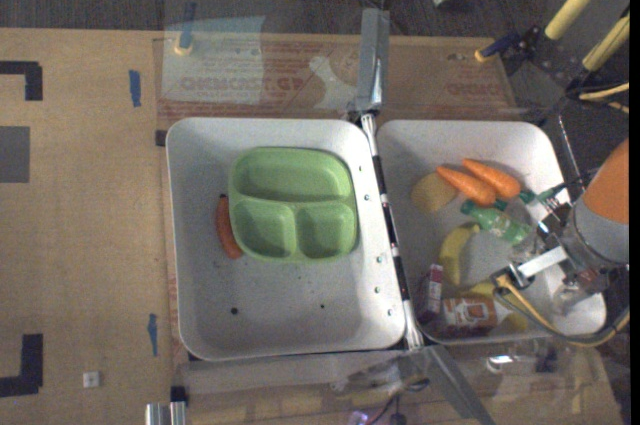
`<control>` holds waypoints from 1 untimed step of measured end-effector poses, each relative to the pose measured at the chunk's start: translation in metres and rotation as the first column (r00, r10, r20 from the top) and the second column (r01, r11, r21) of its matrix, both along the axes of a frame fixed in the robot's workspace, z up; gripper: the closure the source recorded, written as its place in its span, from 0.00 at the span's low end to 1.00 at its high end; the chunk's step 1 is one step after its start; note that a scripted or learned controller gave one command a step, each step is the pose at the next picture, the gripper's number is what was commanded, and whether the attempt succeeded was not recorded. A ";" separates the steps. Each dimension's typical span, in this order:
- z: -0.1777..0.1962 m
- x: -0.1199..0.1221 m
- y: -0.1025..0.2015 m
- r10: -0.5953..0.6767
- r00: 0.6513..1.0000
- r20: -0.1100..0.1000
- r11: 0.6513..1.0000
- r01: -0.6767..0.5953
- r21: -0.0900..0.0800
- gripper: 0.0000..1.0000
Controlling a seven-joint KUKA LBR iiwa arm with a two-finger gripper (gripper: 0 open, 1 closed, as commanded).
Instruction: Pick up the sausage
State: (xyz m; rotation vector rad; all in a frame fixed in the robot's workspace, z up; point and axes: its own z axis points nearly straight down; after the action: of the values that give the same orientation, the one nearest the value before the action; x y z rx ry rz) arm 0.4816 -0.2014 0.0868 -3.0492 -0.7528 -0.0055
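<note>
While the arm (610, 213) reaches in from the right, its gripper (545, 258) hangs over the right bin (400, 148), at that bin's right side. You cannot tell from here if the gripper is open or closed.

On the far side of the bins lies a flat cardboard piece (270, 73) with big printed letters. They look backwards and are too faint to read. A small packet (470, 313) with a red and white label lies at the near edge of the right bin, but its words are too small to read.

The sausage (227, 226) is in the left bin (190, 293). It is a thin orange-red stick, lying just beside the left edge of the green plate (293, 203), which has three sections. It seems to touch the plate's rim. The sausage is well apart from the gripper, with the plate and the wall between the bins in the way.

Two carrots (478, 179) lie at the far end of the right bin. A green bottle (498, 223) lies near the gripper, and a yellow banana (455, 248) lies to its left.
</note>
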 end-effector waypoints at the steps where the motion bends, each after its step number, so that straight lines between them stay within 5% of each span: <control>1: 0.000 0.000 0.000 0.000 1.000 -0.001 1.000 0.000 -0.001 0.00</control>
State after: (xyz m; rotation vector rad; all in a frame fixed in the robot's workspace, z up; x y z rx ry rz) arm 0.4816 -0.2014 0.0868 -3.0498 -0.7533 -0.0042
